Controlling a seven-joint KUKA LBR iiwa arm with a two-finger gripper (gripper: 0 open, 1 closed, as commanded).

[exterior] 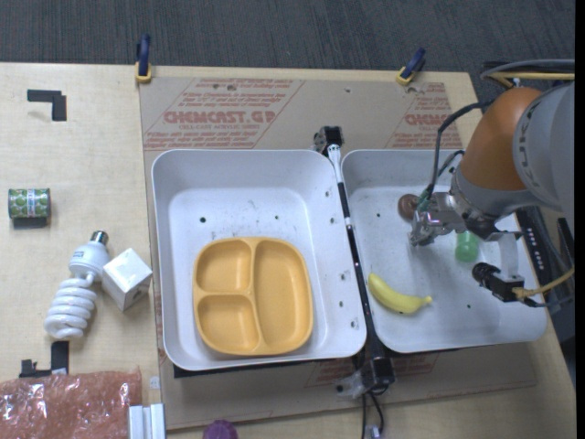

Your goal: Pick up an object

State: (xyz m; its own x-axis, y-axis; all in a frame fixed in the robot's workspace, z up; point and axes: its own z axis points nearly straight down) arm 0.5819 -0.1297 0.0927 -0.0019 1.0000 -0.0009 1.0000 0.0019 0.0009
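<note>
**Gripper low in the right bin, candidates on every side**

The gripper (422,231) hangs low in the right bin (512,332), reached in from the right so the arm clears the bin walls. Whether it is open or closed cannot be told from this slant. A small brown object (408,207) lies just beside it, up and left; a green object (466,247) sits near its other side, partly under the wrist. The banana (398,295) lies below it, apart and unobstructed, probably the easiest pick. The yellow tray (253,294) rests in the left bin (174,245).

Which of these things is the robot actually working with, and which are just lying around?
In play: gripper, banana, green object, small brown object, all in the right bin.

Lying about: yellow divided plate, spiral bulb, white cube, green can.
</note>
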